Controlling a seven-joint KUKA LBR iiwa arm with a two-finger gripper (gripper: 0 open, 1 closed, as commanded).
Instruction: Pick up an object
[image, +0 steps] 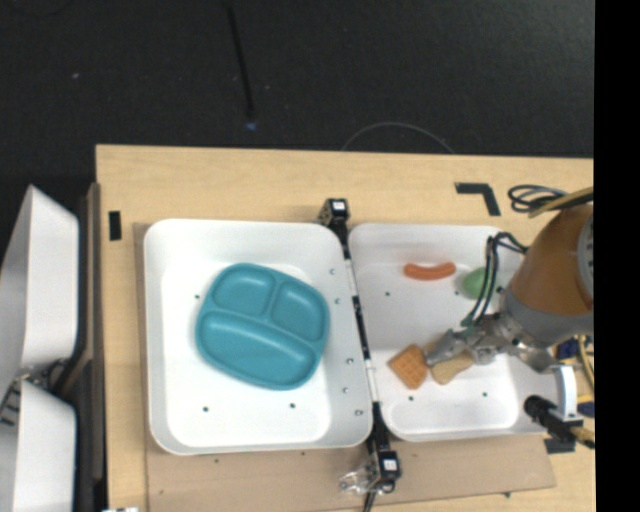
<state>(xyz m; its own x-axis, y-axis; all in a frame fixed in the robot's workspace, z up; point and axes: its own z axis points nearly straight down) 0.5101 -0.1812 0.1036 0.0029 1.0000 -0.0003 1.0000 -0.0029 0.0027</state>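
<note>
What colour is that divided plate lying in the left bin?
Teal blue all over; the divided plastic plate shows plainly in the camera view.

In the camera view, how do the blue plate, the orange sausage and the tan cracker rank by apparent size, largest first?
1. Blue plate, by far the largest.
2 and 3. Tan cracker and orange sausage look about alike; I would not rank them.

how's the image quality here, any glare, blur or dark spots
Camera view: soft overall, so the small items in the right bin such as the red piece lack crisp edges; both white bins are bright and nearly washed out, while the blue plate in the left bin reads clearly; the floor above the bench is almost black; the gripper area is smeared.
</note>
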